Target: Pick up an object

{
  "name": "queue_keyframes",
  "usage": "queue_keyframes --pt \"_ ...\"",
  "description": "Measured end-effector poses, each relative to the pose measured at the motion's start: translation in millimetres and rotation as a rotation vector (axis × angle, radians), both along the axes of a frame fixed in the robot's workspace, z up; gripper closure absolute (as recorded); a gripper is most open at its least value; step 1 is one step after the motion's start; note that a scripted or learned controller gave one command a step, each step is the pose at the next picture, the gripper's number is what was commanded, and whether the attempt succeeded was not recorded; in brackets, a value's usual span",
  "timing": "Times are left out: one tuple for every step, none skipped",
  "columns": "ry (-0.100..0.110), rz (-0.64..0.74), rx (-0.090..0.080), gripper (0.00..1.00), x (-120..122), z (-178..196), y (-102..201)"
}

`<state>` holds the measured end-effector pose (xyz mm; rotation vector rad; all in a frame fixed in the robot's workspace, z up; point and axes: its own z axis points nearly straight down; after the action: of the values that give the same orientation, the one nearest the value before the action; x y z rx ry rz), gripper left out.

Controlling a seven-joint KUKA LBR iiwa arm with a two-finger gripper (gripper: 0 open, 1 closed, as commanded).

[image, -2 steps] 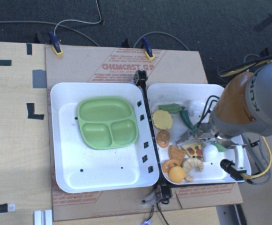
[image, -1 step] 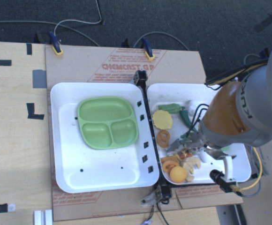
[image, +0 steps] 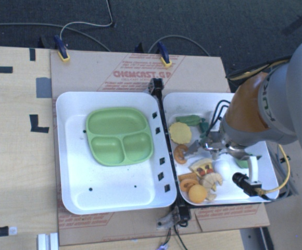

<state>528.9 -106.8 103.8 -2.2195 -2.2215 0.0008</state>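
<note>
On the left the pale wooden desk point(image: 10, 155) carries a few black tape marks, and a cardboard sheet point(image: 135, 74) with red print lies under both bins, pinned at its far edge by two blue and yellow clamps point(image: 62, 50). The left bin point(image: 73, 191) holds a green divided plate point(image: 120, 136), lying flat near its middle with three compartments, all bare. A black divider strip point(image: 164, 139) runs between the two bins. The right bin point(image: 190, 99) holds a cluster of toy food along its left side: a yellow round piece point(image: 181, 133) with a green piece point(image: 189, 120) just behind it, a brown ring-like piece point(image: 180, 153) below, then a pale wedge with red spots point(image: 201, 167), a beige lumpy piece point(image: 211, 180) and an orange ball point(image: 197, 193) near the front wall. The claw point(image: 203, 145) hangs low over this bin, beside the yellow piece and the wedge; whether it is spread or pressed together cannot be told, and nothing is seen pinched in it. The grey arm point(image: 281, 108) with its orange band point(image: 244, 108) comes in from the right.
</note>
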Motion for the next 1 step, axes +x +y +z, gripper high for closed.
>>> queue_keyframes --pt "-0.006 0.0 -0.001 0.0 -32.7 -17.4 -9.2"
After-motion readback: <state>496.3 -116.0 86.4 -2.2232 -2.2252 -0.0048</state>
